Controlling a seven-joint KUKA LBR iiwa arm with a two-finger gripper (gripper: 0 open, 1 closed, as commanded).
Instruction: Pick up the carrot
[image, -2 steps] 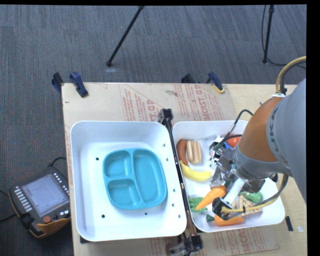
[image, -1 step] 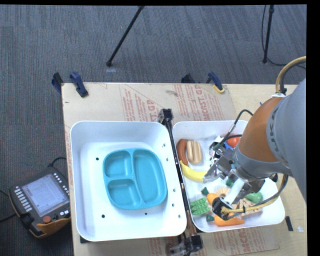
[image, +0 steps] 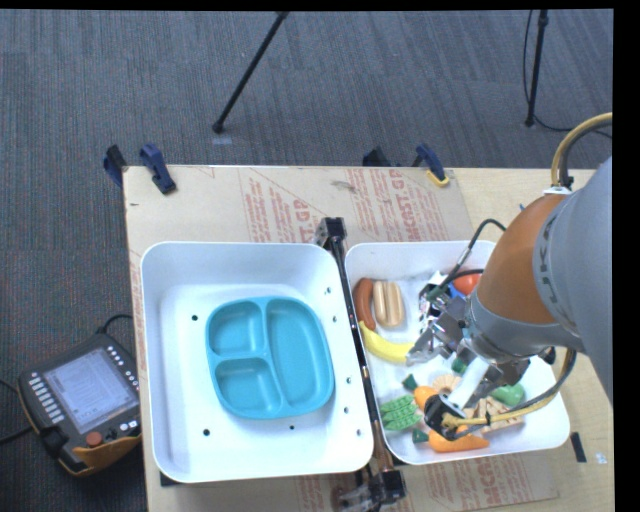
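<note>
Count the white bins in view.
2: the left bin holds a blue divided tray; the right bin, right beside it, holds toy food. None appear hidden.

Even overhead light; slightly soft, perhaps low-resolution.

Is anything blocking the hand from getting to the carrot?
Nothing visible covers the carrot, lying by the right bin's front wall. The hand hangs further back, near the banana; a green toy crowds the carrot's left.
</note>
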